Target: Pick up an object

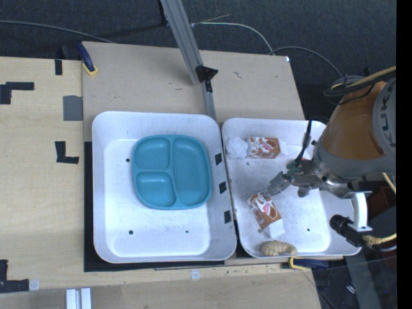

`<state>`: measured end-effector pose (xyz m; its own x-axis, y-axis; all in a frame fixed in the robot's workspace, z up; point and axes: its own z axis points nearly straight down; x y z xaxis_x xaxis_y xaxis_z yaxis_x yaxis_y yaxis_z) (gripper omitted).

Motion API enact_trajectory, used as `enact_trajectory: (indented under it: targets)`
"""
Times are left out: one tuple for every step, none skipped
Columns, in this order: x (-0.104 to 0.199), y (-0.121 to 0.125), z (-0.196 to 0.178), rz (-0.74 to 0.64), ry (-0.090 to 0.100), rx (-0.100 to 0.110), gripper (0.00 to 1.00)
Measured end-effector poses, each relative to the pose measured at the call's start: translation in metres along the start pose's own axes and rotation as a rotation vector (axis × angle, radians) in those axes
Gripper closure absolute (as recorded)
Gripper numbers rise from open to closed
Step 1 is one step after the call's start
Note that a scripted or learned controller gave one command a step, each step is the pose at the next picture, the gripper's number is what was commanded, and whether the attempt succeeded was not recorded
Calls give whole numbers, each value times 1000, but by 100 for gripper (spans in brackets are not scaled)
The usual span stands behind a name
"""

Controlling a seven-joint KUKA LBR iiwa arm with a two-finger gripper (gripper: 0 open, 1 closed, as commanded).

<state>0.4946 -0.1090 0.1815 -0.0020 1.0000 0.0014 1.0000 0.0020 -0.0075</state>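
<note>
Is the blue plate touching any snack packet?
Apart. The camera view shows the blue plate in the left bin and both snack packets in the right bin, with the bin walls between them.

- The arm [360,140] is cut off by the right edge, so its upper links are out of sight.
- The arm's bulk covers the right bin's [296,126] right wall and part of its floor.
- The gripper [280,184] is small and dark; whether its fingers are apart or together cannot be told.
- Print on the two snack packets [262,147] [265,212] is too small to read.
- The tan lump [277,248] by the near rim is too blurred to identify.
</note>
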Motion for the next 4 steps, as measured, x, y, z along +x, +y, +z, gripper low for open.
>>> enact_trajectory:
  targets:
    - [-8,3,50,2,0,1,0]
    - [-8,8,70,0,-1,-18,0]
    - [-8,9,60,1,-2,-23,100]
    - [-15,2,8,2,-3,-10,100]
